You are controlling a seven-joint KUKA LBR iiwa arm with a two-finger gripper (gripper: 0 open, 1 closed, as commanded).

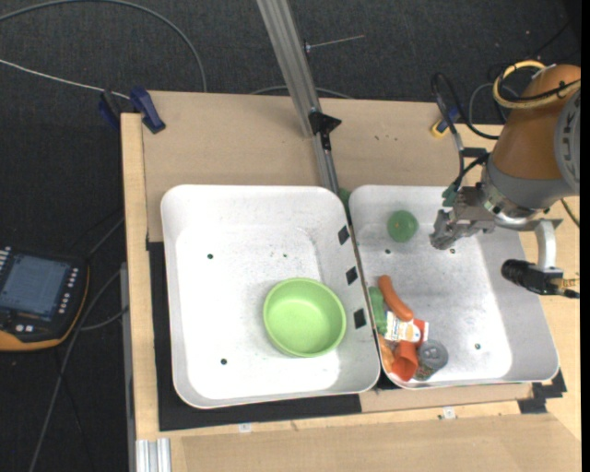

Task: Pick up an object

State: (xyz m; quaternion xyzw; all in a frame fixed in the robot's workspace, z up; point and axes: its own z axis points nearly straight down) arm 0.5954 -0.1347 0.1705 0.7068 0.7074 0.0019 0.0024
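Overhead, pincer beside green ball, grip state unclear, right bin.

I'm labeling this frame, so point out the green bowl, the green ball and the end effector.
bowl (304, 317): camera view, inside bottom.
ball (402, 225): camera view, its top.
end effector (446, 237): camera view, between its fingertips.

Robotics lab or test cell, by the look of it. Plain wooden worktop on dark carpet-like floor, carrying two shallow white bins side by side. Industrial arm, grey with orange band, reaches in from the right. Handheld controller with screen, probably a teach pendant, lies on the floor at left. Loose cables trail across the floor. Blue clamps grip the worktop's far edge; a metal pole rises from it.
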